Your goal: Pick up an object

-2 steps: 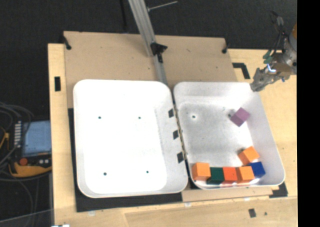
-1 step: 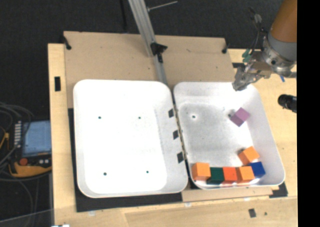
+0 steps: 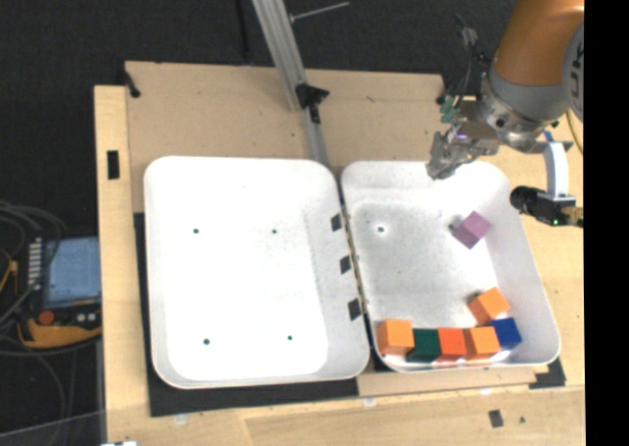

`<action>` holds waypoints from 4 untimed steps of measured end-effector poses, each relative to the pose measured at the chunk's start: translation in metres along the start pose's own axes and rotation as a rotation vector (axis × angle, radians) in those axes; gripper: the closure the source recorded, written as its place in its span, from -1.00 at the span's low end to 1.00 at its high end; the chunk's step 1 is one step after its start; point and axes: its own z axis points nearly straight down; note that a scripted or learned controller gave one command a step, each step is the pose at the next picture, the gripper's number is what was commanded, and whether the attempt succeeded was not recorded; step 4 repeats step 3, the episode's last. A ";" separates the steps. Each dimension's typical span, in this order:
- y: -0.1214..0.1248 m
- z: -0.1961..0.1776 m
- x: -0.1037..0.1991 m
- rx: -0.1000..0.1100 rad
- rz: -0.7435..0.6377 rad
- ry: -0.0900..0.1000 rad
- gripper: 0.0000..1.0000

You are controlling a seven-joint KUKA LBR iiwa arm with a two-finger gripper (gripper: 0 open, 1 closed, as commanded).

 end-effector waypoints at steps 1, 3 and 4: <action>-0.007 0.017 0.056 0.001 -0.001 0.001 1.00; -0.013 0.030 0.159 -0.002 -0.002 0.002 1.00; -0.013 0.030 0.159 -0.002 -0.002 0.002 1.00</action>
